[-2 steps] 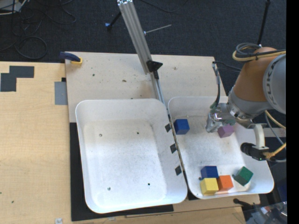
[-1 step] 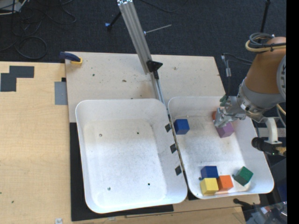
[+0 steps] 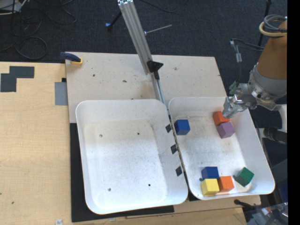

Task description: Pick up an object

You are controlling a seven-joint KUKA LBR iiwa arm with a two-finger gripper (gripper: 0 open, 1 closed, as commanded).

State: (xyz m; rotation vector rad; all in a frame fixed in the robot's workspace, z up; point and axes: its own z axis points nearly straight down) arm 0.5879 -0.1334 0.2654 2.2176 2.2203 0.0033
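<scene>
Two shallow white bins are sitting side by side on the bench. The left bin (image 3: 93, 125) is showing its speckled white floor with a few small dark marks. The right bin (image 3: 262, 172) is holding all the blocks. Going left to right inside it: a blue cube (image 3: 182, 126) is lying near the far-left part, just beside the divider between the bins; at the near side a cluster is sitting together, with a second blue block (image 3: 210, 172) touching a yellow cube (image 3: 210, 187) in front of it, a small orange cube (image 3: 226, 183) pressed against the yellow one's right side, and a green block (image 3: 244, 176) lying tilted just to the right of that, near the bin's near-right corner. Toward the far right, an orange-red block (image 3: 219, 118) and a purple cube (image 3: 226, 129) are resting against each other, the purple one slightly nearer and to the right.

The gripper (image 3: 230, 109) is hanging directly over the far-right edge of the orange-red block, its tip appearing to meet or overlap the block's upper right side. Whether its fingers are spread or closed cannot be made out from this angle, and no block is visibly between them.

The arm (image 3: 272, 64) is reaching in from the right, its orange band sitting above the grey wrist, which is angling down and leftward toward the bin's far-right region.
</scene>
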